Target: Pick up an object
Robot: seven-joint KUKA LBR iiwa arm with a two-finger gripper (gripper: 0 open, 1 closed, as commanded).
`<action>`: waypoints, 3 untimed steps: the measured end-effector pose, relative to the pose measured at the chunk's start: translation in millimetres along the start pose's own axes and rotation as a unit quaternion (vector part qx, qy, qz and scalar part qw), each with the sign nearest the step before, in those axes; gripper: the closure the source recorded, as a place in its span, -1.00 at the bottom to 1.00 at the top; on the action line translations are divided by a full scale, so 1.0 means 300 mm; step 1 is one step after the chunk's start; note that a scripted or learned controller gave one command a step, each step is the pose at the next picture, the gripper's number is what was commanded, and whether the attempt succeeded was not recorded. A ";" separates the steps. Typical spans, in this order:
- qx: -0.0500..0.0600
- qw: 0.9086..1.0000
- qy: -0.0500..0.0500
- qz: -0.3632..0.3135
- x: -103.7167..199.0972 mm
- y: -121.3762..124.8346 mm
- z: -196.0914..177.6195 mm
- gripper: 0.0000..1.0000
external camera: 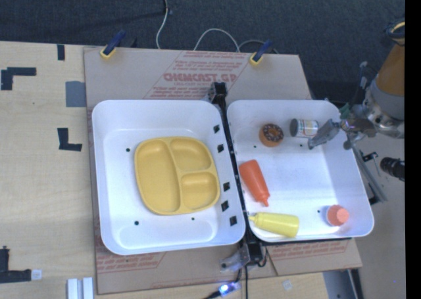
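On the surface the right white bin holds a small can at its far edge, probably light, rigid and slippery, best gripped across its sides, just beside the empty, spread gripper.

A robot arm shows at the right side of the picture. Its upper part is wrapped in an orange band, rounded like a barrel. Below the band sits a pale grey wrist ring with a darker grey rim. From the wrist, a gripper of dull grey metal extends, made of slim angular pieces. A thin dark rod or cable stands beside the arm's left side. Small details such as screws are too blurred to make out.
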State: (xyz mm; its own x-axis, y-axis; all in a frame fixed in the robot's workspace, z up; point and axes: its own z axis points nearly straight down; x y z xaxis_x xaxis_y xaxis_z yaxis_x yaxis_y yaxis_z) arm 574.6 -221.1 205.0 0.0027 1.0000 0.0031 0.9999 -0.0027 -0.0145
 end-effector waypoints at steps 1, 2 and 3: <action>-0.007 1.000 -0.002 -0.002 0.002 0.011 -0.026 -1.00; -0.005 1.000 -0.001 -0.002 0.021 -0.011 0.132 -1.00; -0.003 1.000 -0.001 -0.002 0.048 -0.023 0.339 -1.00</action>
State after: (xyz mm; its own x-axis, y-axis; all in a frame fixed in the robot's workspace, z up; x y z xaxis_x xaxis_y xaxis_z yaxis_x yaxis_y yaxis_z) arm 566.3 -206.4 103.4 -0.0017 1.0000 0.0018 1.0000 0.0018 -0.0079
